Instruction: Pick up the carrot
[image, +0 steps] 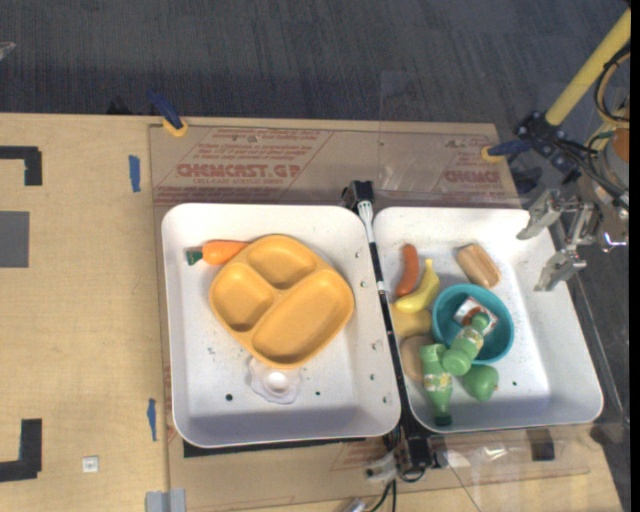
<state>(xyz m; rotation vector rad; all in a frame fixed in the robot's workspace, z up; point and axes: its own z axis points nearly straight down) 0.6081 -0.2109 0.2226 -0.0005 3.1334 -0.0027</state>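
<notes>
Tool (560, 243) open; carrot (219, 252) lies crosswise, tip right, green end left.

Carrot (222, 252) in left bin (190, 400), touching divided plate (282, 298), egg (279, 381) before it

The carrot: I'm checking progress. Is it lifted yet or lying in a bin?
Lying in the left bin, not lifted. The carrot rests flat against the yellow plate; the gripper is over the right bin's far edge.
</notes>
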